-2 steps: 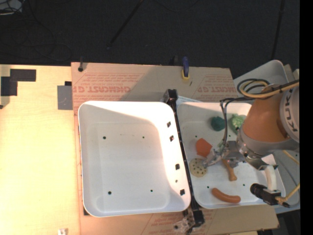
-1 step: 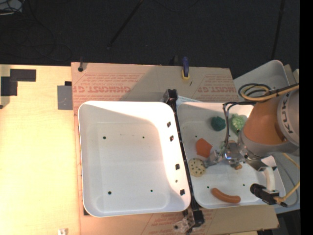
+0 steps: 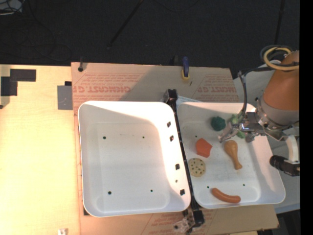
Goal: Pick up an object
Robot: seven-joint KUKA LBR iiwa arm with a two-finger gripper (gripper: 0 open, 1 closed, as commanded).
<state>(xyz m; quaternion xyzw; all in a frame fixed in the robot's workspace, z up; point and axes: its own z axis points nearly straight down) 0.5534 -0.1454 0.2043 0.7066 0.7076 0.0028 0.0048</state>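
The right bin (image 3: 266, 192) holds a green lump (image 3: 218, 123), a red-orange block (image 3: 203, 148), a tan chicken drumstick (image 3: 233, 153), a round speckled cookie (image 3: 197, 167) and an orange-red sausage (image 3: 225, 196). My gripper (image 3: 234, 131) reaches in from the right over the bin, just above the thick end of the drumstick and right of the green lump. Its metal fingers point left, and nothing shows between them.
The left bin (image 3: 93, 131) lies beside the right one, with a black clamp strip (image 3: 177, 146) along the shared wall. Brown cardboard (image 3: 122, 84) lies under both bins. A blue clip (image 3: 185, 67) stands at the cardboard's back edge. The arm's orange band (image 3: 283, 89) rises at the right.
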